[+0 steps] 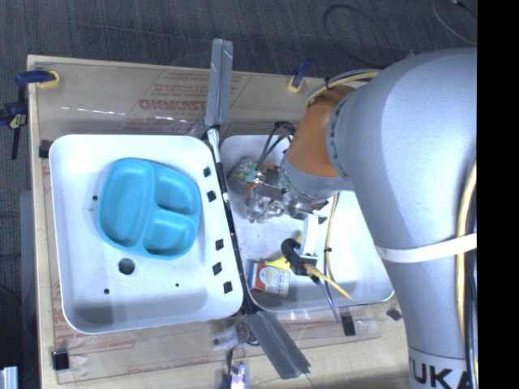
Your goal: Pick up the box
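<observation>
Box (270, 278) lies flat at the near end of the right bin (361, 241), close against the wall that it shares with the left bin (73, 217), orange-and-white face up. The claw (261, 205) hangs farther back in the same bin, apart from it, and from this angle I cannot tell whether it is open or closed (the wrist hides too much). A small greenish object (243, 171) sits beyond the claw, near the back wall.

In my judgement the approach is not yet lined up. To do it well, I would bring the claw toward the near end until it is centred over the carton, turn it to span the shorter side, and descend straight. The shared wall leaves little room on that side, so I would bias the grasp away from it.
</observation>
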Robot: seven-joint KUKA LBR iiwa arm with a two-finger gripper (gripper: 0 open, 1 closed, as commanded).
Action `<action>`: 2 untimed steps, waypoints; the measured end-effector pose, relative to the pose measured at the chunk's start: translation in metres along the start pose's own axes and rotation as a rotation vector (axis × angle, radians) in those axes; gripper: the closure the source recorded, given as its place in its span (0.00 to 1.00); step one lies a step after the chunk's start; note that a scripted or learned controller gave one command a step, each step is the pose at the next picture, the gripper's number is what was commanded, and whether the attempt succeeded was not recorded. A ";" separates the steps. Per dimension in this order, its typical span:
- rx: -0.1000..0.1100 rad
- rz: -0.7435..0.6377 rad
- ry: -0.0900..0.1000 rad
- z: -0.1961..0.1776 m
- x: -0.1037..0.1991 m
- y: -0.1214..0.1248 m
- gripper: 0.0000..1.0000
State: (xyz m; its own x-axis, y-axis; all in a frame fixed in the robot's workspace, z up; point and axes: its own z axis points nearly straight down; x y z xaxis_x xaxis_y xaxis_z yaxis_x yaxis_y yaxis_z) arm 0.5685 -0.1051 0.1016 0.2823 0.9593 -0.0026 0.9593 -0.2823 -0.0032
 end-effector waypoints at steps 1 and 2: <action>0.004 0.219 0.003 -0.020 -0.059 -0.040 1.00; -0.028 0.325 0.007 0.001 -0.045 -0.070 1.00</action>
State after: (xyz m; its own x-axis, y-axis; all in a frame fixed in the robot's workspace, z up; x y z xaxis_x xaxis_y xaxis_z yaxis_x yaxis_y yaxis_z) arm 0.4884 -0.1289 0.1005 0.5738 0.8190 0.0078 0.8187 -0.5738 0.0241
